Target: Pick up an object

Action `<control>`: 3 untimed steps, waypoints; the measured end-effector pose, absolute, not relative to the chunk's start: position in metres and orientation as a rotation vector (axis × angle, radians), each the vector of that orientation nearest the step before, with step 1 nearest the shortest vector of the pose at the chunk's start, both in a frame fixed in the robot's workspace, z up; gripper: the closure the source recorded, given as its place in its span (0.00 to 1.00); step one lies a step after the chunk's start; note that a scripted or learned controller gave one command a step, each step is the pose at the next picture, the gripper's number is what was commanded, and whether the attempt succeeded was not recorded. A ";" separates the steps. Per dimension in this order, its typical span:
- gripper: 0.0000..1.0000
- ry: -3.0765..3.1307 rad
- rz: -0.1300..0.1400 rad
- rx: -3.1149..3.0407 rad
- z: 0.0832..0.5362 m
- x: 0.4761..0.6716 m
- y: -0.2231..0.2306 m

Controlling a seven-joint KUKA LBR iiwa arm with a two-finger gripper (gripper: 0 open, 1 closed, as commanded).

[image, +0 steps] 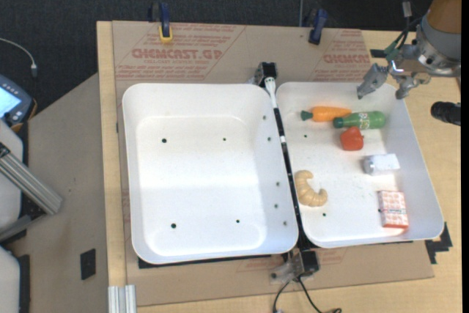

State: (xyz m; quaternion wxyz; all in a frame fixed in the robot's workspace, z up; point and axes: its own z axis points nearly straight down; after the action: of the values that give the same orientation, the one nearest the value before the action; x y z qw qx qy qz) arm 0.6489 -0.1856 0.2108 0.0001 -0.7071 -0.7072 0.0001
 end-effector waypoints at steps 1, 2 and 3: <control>1.00 -2.226 -0.002 -2.223 0.222 0.650 -0.186; 0.00 -2.225 0.000 -2.222 0.222 0.650 -0.186; 0.00 -2.235 -0.011 -2.237 0.368 0.668 -0.227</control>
State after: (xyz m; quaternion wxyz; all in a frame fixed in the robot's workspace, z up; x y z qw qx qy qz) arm 0.6682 -0.2266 0.3679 -0.0103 -0.7075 -0.7066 -0.0035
